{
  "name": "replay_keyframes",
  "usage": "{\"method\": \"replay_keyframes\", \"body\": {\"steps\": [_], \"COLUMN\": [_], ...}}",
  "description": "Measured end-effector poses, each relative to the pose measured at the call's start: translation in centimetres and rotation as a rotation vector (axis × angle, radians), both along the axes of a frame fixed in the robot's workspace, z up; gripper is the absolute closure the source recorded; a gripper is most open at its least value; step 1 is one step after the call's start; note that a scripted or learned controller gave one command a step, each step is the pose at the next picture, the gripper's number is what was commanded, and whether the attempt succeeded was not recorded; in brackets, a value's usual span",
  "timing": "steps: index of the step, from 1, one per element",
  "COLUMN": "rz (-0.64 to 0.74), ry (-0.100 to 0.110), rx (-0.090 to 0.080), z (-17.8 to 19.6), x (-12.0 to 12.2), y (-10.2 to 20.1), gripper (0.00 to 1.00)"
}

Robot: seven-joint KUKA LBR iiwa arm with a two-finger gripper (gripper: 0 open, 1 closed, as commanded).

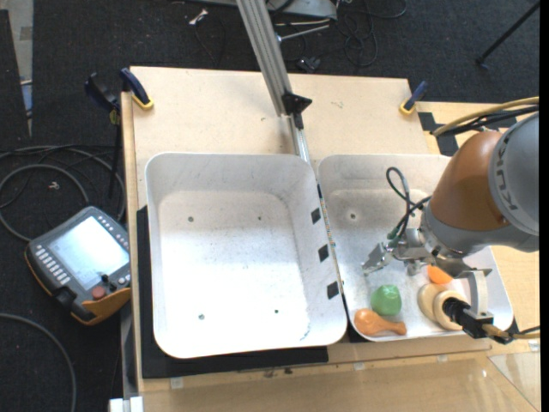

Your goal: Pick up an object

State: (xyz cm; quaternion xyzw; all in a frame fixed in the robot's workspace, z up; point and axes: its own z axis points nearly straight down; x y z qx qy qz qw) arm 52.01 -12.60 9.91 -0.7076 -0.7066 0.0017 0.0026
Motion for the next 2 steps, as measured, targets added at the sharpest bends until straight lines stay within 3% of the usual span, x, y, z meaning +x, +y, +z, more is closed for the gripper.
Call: {"method": "replay_keyframes", "body": {"steps": [1,2], "rz": [0.0,0.005], "ry": [-0.007,-0.012], "rx": [-0.001,-0.003], "z": [1.3,7.1], "x": [0.2,1.2], "y": [0.0,0.3], "gripper": [1.0,1.0]}}
